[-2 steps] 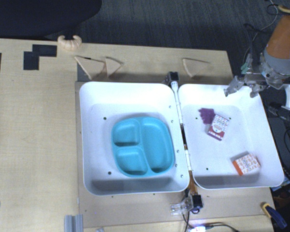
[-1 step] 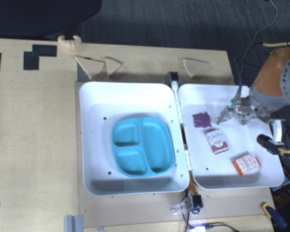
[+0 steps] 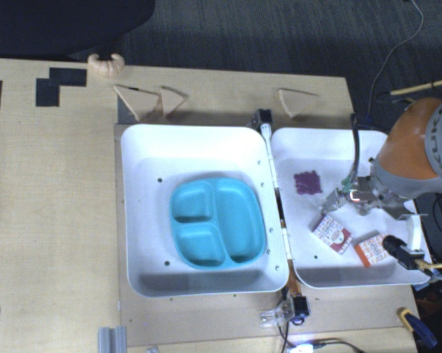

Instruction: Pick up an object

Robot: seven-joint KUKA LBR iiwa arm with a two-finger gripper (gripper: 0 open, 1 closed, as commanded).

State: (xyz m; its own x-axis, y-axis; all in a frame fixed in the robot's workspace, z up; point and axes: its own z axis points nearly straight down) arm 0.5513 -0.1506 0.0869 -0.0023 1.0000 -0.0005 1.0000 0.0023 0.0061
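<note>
No txt I can read: the red-and-white packet (image 3: 332,234) in the R bin (image 3: 325,147) has print on it, but it's too small to make out. Same w/ the orange packet (image 3: 369,251) just beside it, toward the bin's near R corner. A purple piece (image 3: 307,182) lies apart from both, farther back. My gripper (image 3: 346,195) is low over the R bin, just above the red-and-white packet; can't tell if it's spread or closed, or touching. The L bin (image 3: 136,197) holds a blue 3-section tray (image 3: 218,222). Both bins sit on the bench (image 3: 51,234).
</note>
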